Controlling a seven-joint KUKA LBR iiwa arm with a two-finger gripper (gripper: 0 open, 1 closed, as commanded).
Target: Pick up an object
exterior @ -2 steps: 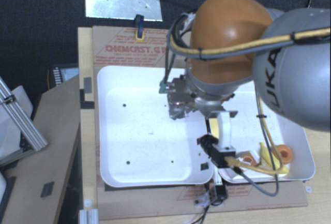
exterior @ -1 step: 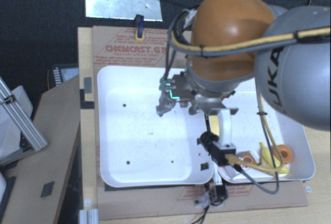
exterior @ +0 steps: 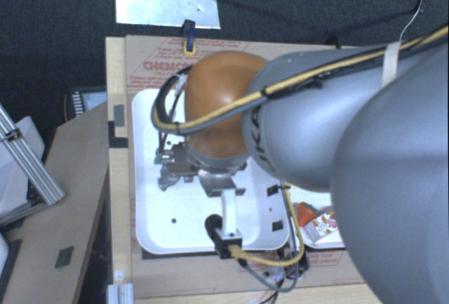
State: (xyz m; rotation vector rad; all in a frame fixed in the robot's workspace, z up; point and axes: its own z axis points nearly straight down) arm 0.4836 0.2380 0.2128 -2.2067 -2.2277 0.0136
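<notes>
Over the left white bin (exterior: 160, 227), our pincer (exterior: 170, 172) hangs, apart or together we cannot tell; the red-and-white packet (exterior: 317, 220) nearby looks light, crinkly, best pinched edgewise.

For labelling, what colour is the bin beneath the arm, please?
The bin is white, best seen in camera view.

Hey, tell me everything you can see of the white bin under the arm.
The bin is a shallow white tray, plastic by its look, with rounded corners and a low raised rim. It lies flat on a brown board printed in red. The arm hides its middle and right side. A few small dark bits lie on its floor.
</notes>
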